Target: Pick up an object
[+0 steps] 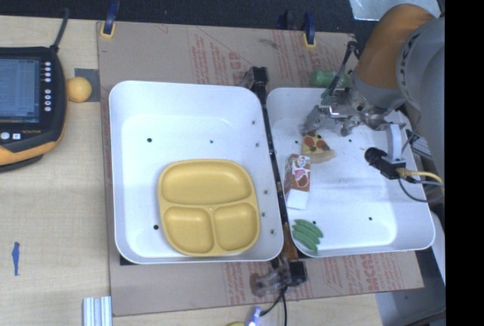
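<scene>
In the right bin [393, 234] lie three small things. A toy pizza slice [318, 147] rests near the bin's back left. A brown, red and white packet [299, 179] lies just in front of it along the left wall. A green pea pod [307, 234] sits in the front left corner. My gripper [327, 120] hangs low over the back of this bin, just behind the pizza slice, with the grey arm and its orange band [389, 45] rising to the right. Nothing shows in its grasp.
The left bin [136, 113] holds a yellow divided plate [209, 206]. A small green item [324, 78] lies behind the right bin. A black cable plug [382, 162] hangs over the right bin's right side. A teach pendant [26, 105] and a yellow ball [79, 88] sit far left.
</scene>
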`<state>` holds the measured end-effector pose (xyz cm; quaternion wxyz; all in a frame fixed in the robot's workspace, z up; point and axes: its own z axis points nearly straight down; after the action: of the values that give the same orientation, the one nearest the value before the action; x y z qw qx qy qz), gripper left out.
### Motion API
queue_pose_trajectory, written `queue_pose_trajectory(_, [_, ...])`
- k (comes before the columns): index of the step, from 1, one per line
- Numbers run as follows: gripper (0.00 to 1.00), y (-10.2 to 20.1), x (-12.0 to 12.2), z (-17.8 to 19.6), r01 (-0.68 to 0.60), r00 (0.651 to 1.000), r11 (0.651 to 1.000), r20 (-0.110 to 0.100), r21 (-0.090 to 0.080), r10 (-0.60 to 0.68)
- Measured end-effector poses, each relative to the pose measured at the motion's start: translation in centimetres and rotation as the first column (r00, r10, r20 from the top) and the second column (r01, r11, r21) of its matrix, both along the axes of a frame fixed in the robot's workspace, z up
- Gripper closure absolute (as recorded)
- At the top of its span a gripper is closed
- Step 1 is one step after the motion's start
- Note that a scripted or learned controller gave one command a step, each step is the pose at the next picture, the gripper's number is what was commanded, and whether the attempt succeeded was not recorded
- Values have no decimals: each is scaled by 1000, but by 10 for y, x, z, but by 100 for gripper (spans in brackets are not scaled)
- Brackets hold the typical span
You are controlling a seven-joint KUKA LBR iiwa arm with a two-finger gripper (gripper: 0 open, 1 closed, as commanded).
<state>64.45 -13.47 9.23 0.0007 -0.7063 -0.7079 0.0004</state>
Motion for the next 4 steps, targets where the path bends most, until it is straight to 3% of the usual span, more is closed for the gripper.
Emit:
queue_pose_trajectory(1, [0,37,-11,-1,-3,1000,1000,-3,-1,3])
queue_pose_trajectory(2, [0,29,12,0,-2,1000,1000,0,0,2])
queue_pose_trajectory(3, [0,13,12,0,0,1000,1000,2,0,0])
queue_pose_trajectory(4, [0,34,12,0,-2,1000,1000,-2,0,2])
